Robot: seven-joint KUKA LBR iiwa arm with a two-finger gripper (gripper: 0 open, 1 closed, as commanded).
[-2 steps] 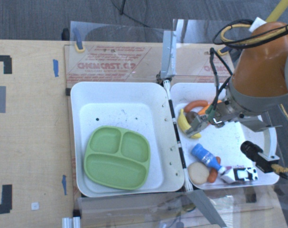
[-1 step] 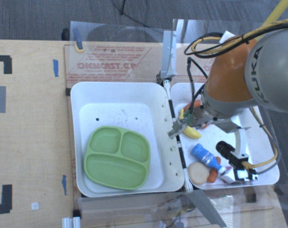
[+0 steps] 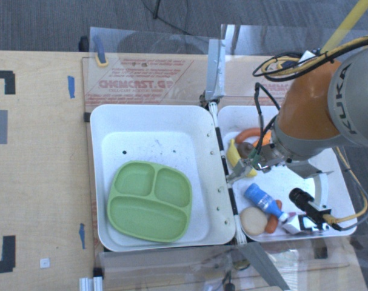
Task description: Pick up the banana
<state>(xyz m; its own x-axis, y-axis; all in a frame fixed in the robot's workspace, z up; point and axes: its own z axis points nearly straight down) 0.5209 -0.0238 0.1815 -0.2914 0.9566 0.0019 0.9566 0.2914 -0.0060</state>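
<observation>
We observe the end effector (image 3: 243,167) lowered into the right bin (image 3: 338,180), at that bin's left wall, with the grey arm (image 3: 320,111) and its orange band reaching in from the right. We cannot tell from this view how the end effector is set, since the wrist hides most of it. The banana (image 3: 234,154) lies in the right bin against the left wall, just beside the end effector and partly covered by it; we see no clear grasp on it. An orange item (image 3: 251,134) sits just beyond the banana, toward the far side. Nearer, a blue bottle (image 3: 261,199) lies tilted, and a pale round object (image 3: 254,221) rests at the near left corner. In the left bin (image 3: 111,126) we note a green divided plate (image 3: 150,200), lying flat and well apart from the arm. Both bins stand on the bench (image 3: 32,180).
</observation>
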